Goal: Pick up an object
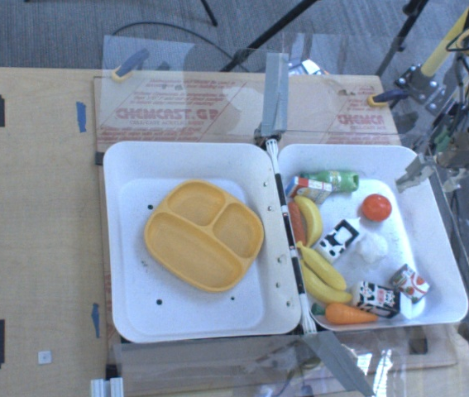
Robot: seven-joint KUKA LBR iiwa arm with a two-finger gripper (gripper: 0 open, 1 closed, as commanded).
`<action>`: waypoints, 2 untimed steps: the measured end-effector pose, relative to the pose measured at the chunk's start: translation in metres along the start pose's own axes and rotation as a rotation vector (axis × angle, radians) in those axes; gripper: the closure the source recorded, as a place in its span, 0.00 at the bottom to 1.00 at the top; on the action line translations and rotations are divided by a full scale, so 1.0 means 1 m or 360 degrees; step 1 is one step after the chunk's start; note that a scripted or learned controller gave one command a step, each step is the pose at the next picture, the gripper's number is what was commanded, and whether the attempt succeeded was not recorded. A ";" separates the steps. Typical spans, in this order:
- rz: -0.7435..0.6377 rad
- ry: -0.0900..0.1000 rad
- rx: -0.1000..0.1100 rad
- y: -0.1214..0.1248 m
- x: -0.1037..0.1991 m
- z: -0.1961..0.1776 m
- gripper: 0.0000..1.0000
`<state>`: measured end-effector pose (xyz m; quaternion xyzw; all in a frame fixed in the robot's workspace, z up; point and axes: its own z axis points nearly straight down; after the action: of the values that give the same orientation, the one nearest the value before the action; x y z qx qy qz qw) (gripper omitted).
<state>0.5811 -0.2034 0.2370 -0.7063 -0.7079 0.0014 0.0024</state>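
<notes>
The brown desk [35,246] is carrying two shallow white bins side by side. The left white plastic bin [126,304] is holding a yellow three-compartment plastic plate [204,234], which is lying near the bin's middle with bare white floor showing all around it, widest along the near side and the left side.

The right white plastic bin [441,246] is holding the smaller things, crowded toward its left and near walls. Two yellow bananas are lying along the left wall, one farther [309,218] and one nearer [323,276]. A green bottle [333,180] is lying on its side at the far end. An orange carrot [351,313] is resting against the near wall, with a black-and-white cow-patterned carton [376,298] just beside it and another black-and-white piece [338,240] near the bin's middle. A red round tomato-like ball [375,208] is sitting toward the far right, with open floor to its right.

The grey end effector [418,174] is hanging over the right bin's far right rim, near the red ball and to its far right, apart from it. Whether its fingers are wide or narrow, I cannot tell.
</notes>
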 end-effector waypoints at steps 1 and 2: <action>0.0093 0.0000 0.0000 -0.049 0.030 0.120 0.00; 0.0279 0.0010 -0.0001 0.055 0.009 0.148 0.00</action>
<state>0.6348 -0.1945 0.0883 -0.7655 -0.6434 -0.0006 0.0043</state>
